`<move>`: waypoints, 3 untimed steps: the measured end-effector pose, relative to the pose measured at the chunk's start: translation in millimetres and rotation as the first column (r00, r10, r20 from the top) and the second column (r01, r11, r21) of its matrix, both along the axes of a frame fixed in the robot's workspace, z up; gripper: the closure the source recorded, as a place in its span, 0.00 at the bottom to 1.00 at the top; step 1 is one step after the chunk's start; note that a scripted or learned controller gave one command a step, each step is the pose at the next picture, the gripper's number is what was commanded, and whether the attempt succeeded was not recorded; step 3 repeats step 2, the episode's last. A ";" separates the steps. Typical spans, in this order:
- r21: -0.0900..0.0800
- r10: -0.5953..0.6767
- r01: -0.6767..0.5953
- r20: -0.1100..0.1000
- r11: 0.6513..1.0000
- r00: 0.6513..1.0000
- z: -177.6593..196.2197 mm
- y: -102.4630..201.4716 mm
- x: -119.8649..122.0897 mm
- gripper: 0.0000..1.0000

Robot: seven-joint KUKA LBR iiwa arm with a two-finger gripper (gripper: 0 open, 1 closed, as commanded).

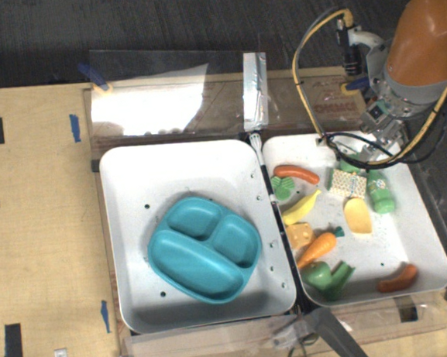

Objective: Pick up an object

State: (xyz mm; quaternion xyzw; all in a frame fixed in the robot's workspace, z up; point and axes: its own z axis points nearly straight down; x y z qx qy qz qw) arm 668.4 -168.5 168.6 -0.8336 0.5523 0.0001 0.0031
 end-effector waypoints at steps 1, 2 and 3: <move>-0.003 0.001 -0.001 0.007 1.000 1.000 39.6 8.0 0.5 1.00; 0.000 -0.013 0.013 0.001 1.000 1.000 39.2 45.8 -0.2 1.00; 0.000 -0.013 0.013 0.001 1.000 1.000 39.2 45.8 -0.2 1.00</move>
